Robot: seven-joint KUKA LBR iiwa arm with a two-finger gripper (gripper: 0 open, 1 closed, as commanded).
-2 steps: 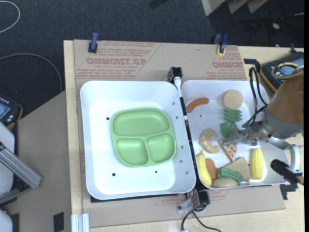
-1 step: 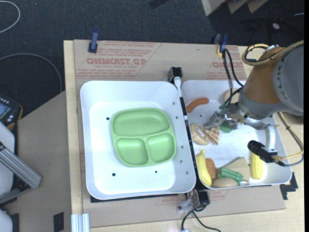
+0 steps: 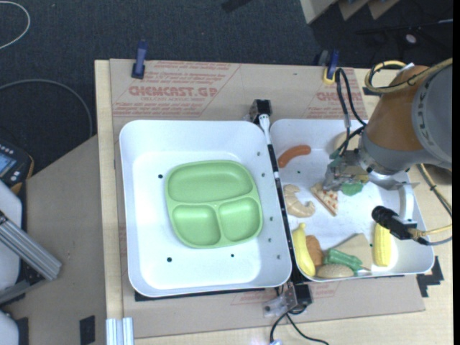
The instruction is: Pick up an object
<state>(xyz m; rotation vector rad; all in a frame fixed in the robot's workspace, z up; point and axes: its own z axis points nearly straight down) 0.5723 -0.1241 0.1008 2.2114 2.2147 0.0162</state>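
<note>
The right bin (image 3: 316, 136) holds several toy foods. An orange sausage (image 3: 294, 154) lies at its back left, with a tan croissant (image 3: 299, 205) and a pizza slice (image 3: 327, 199) near the middle. My gripper (image 3: 338, 175) is down in this bin, just above the pizza slice's far end. A small green piece (image 3: 352, 188) sits right beside it. A yellow corn cob (image 3: 383, 245) lies at the front right. At the front left a banana (image 3: 302, 251) lies beside a brown potato (image 3: 334, 270) and a green vegetable (image 3: 343, 258).
The left bin (image 3: 144, 192) holds a green divided plate (image 3: 213, 203). The grey arm with its orange band (image 3: 395, 117) covers the back right of the right bin. Cables (image 3: 348, 99) run down to the wrist. A black bracket (image 3: 392, 223) sticks out near the corn.
</note>
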